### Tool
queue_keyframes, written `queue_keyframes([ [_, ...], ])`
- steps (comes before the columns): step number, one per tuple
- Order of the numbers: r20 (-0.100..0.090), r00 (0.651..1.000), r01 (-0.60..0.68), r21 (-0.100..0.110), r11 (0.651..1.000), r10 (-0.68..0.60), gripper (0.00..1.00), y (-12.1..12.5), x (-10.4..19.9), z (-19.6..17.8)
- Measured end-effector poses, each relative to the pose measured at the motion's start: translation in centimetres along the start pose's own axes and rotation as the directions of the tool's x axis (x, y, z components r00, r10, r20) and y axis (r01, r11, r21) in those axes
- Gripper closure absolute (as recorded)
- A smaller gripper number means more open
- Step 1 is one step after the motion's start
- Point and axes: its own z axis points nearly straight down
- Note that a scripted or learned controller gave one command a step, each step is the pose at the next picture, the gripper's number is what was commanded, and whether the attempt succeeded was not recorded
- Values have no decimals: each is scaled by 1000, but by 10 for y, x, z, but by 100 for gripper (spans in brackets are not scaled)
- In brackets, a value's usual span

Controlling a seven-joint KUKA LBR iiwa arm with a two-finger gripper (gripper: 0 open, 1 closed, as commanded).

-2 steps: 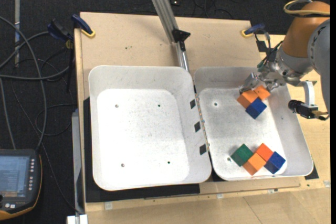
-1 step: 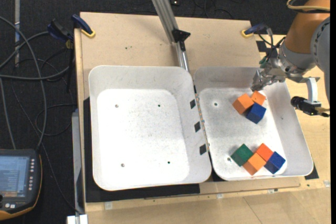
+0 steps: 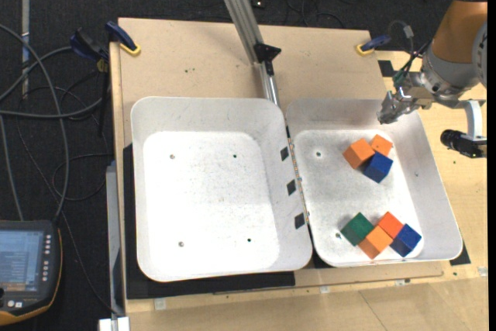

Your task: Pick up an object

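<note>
The blocks all lay in the right-hand bin, in two small clusters. Toward the far side of it sat two orange blocks, one nearer the middle of the bin and a smaller-looking one just behind it, with a blue block pressed up against both on the near side. Closer to me, by the bin's front rim, was the second group: a green block, an orange block touching it, another orange block just behind that, and a blue block at the right end, all four packed together.

The gripper hung at the far rim of that bin, just beyond the upper cluster and apart from it, with no block in its grasp. It was dark and small from where I stood, and I could not tell how wide its tips were set. Above it the grey arm rose to the right, with the orange band showing higher up.

The left bin lay alongside, its edge touching the right one down the middle of the bench. A slanted metal rail ran down from the back to where the bins met. Blue-and-yellow clamps gripped the bench's back corners, and a handheld pendant rested on the floor at the left.
</note>
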Motion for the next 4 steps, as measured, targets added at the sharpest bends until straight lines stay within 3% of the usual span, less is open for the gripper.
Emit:
queue_keyframes([
  [2,0,1000,0,-1,1000,0,100,5,10,-89],
  [4,-4,1000,5,8,1000,-5,100,-4,124,-84],
])
